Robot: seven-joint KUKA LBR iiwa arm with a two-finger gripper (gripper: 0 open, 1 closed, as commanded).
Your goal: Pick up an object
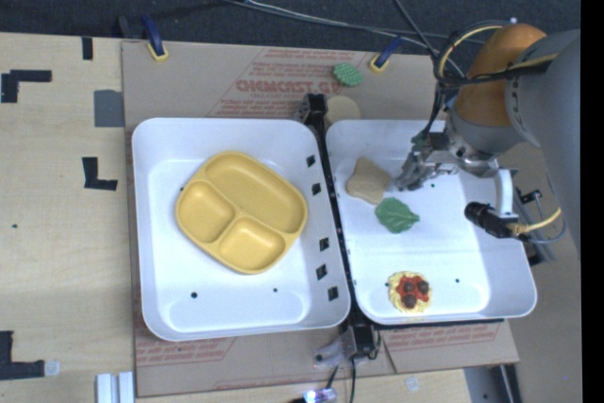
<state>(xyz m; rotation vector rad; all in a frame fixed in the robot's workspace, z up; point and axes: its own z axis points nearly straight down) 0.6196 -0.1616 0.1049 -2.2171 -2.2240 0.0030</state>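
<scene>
The right bin (491,288) holds three small items. A tan wedge-shaped piece (366,181) lies at its left, near the divider. A green leaf-shaped piece (397,216) rests just below and right of it. A small round pizza toy (409,291) with red topping sits near the front edge. My gripper (412,173) hangs low over the right bin, just right of the tan piece and above the green leaf. Nothing shows between its tips.
The left bin (160,297) holds a yellow divided tray (242,211). A small green knobbly object (347,73) lies on the cardboard behind the bins. Cables run across the dark floor at the back. The arm's wrist and orange band fill the upper right.
</scene>
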